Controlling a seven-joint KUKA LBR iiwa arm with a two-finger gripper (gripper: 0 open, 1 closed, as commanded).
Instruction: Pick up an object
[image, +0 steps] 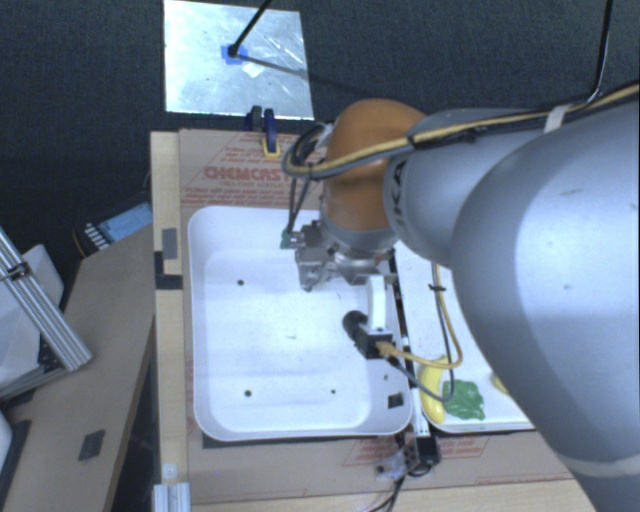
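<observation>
gripper (318, 268) over left bin (225, 330) (nothing visibly held)

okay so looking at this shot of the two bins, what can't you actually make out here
- Right bin: mostly hidden in the camera view by the grey arm.
- Yellow and green objects: partly covered by the arm, too small to identify.
- Gripper: over the left bin; its finger state and any contents are unclear under the wrist.

Bulky grey arm (520, 250), orange band (368, 150) above wrist, yellow and black cables (440, 125) along it.
</observation>
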